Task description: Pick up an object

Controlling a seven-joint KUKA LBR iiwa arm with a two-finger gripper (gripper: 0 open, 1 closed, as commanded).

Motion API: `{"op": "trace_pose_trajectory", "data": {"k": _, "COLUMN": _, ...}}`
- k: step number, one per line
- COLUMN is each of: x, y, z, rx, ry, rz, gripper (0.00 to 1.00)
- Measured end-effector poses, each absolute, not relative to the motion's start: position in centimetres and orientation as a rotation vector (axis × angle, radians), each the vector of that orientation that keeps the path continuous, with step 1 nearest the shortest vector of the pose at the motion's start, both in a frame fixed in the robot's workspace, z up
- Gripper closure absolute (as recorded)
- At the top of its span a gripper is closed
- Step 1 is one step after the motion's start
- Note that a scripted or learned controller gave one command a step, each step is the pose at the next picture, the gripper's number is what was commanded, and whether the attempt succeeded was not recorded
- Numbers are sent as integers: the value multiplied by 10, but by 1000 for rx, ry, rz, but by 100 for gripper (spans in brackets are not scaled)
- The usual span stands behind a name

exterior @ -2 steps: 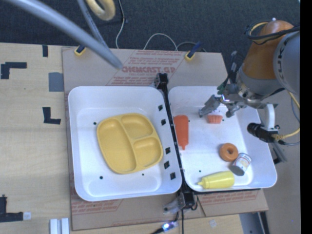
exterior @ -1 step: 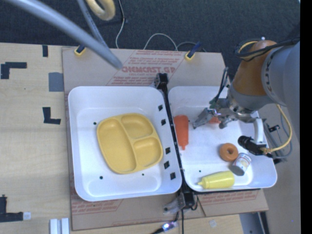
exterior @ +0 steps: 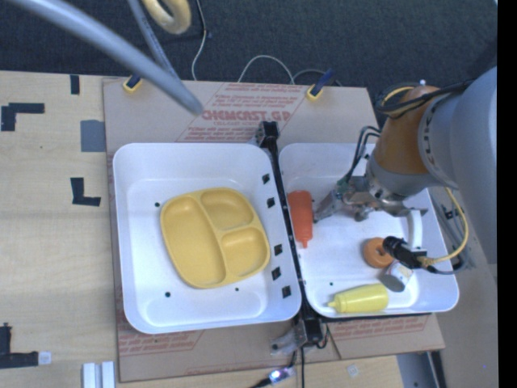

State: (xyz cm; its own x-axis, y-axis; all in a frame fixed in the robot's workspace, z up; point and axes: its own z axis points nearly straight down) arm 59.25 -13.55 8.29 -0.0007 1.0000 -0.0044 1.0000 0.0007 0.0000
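Observation:
The right bin [exterior: 323, 158] holds several items. An orange carrot-shaped piece [exterior: 301, 217] lies along its left wall. Near the right side sits an orange ring [exterior: 374, 253], with a small grey piece [exterior: 393, 280] just below it. A yellow squeeze bottle [exterior: 359, 299] lies on its side at the front edge. My gripper [exterior: 335, 203] hangs low over the middle of this bin, just right of the carrot-shaped piece, under the orange-banded wrist [exterior: 404, 140]. Nothing shows as held.
The left bin [exterior: 129, 217] holds a yellow three-compartment plate [exterior: 214, 237]. A black clip divider [exterior: 275, 208] runs between the bins. Cables [exterior: 440, 257] loop over the right bin's right side. A grey pole [exterior: 97, 31] crosses the top left.

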Motion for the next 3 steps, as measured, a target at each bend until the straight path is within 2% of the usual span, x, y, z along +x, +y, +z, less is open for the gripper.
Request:
{"op": "trace_pose_trajectory", "data": {"k": 1, "x": 593, "y": -135, "z": 96, "rx": 2217, "ry": 2222, "rz": -2, "gripper": 100}}
{"op": "trace_pose_trajectory", "data": {"k": 3, "x": 584, "y": -125, "z": 201, "rx": 2216, "ry": 2221, "rz": 5, "gripper": 100}}
